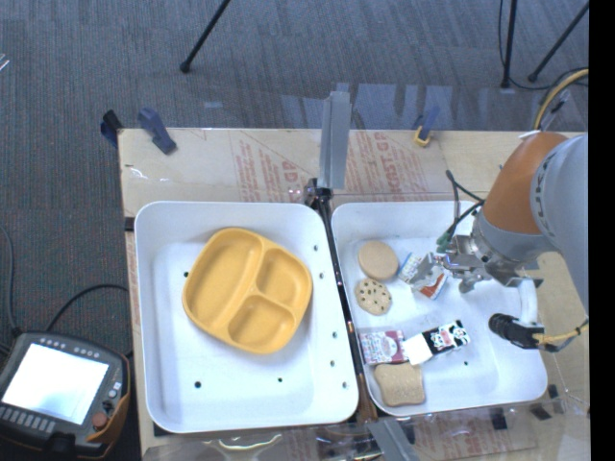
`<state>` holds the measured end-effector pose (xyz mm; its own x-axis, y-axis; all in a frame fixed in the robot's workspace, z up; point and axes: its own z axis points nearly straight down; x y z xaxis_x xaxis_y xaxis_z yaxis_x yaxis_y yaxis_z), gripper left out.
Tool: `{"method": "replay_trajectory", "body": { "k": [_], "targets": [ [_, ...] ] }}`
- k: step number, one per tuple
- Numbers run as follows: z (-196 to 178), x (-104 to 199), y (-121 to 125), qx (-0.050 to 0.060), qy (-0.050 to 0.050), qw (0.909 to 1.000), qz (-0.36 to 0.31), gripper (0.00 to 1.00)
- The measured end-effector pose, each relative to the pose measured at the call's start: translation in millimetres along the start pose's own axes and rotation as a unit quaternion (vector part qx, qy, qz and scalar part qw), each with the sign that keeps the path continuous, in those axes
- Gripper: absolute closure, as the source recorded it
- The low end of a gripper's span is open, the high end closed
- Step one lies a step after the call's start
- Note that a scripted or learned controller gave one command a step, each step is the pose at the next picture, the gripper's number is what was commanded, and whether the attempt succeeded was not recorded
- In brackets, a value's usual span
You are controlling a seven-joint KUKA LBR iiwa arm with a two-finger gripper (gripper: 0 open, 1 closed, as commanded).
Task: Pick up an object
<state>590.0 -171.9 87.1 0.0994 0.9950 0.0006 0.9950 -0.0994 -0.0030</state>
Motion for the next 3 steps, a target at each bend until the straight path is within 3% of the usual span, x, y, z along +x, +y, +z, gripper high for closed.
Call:
{"method": "replay_trajectory", "body": {
  "k": [1,2,3],
  "targets": [
    [-9.5,1.4,0.0,0.002,0.0,1.0,-0.004,1.0],
    [-9.0,2.4,0.0,0.002,0.0,1.0,-0.005,0.0],
    [-18.6,2.8,0.0,0.003,0.0,1.0,-0.008,1.0]
  ]
}}
